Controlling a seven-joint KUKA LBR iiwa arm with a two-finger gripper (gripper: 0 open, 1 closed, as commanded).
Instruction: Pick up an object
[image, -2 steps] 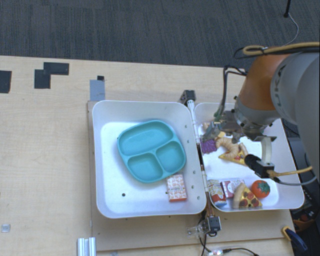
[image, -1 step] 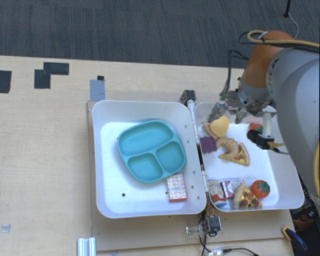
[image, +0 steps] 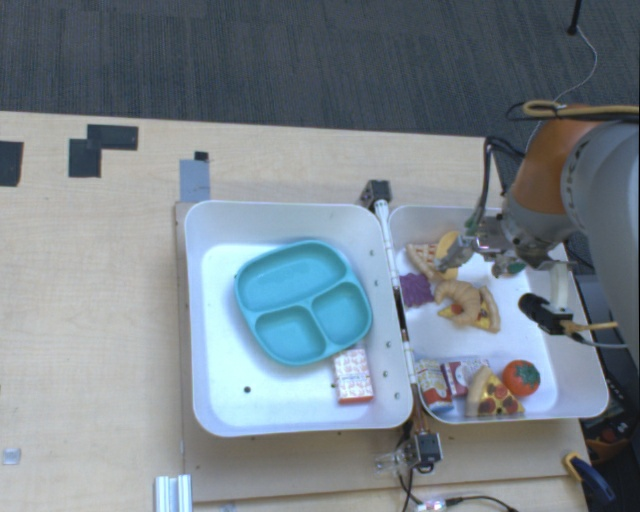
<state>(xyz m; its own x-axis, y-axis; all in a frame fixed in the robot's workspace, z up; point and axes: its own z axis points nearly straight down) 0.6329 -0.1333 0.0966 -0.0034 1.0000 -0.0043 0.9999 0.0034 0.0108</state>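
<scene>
Toy food (image: 468, 303) in right bin (image: 580, 400), blue plate (image: 302, 300) in left bin (image: 200, 300); end effector (image: 470, 243) finger state unclear.

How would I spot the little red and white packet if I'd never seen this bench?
Start at the left white bin, the one with the blue divided plate. Just below the plate's lower right corner, near the bin's front edge, lies the small packet. It is flat, rectangular, red-and-white patterned, and the sole small item in that bin.
</scene>
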